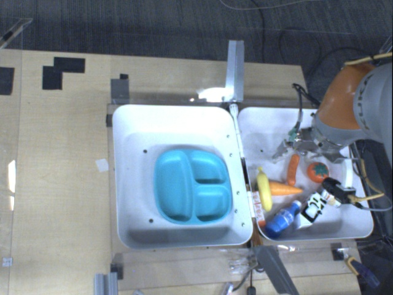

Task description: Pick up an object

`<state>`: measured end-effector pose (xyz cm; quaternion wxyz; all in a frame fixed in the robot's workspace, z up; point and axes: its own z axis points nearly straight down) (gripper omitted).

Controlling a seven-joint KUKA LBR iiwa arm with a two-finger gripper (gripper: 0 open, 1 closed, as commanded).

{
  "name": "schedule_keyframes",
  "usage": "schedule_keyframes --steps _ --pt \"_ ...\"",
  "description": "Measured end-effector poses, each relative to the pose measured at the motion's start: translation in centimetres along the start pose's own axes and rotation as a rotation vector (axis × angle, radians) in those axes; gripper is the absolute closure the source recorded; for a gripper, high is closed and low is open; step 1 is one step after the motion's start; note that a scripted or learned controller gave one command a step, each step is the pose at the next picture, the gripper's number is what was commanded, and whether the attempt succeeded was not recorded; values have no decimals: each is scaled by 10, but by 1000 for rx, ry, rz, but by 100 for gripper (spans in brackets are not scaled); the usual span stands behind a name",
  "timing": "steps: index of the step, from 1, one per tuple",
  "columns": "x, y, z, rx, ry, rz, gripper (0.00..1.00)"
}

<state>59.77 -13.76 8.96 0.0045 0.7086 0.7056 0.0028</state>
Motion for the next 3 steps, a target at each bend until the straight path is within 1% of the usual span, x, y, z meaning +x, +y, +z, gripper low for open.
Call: schedule_keyframes --steps 1,2,3 --pt "30 43 -24 4 2 43 0" --pt "-2 -27 0 -1 0 42 0" --pt "-8 -66 -1 -5 4 -24 0"
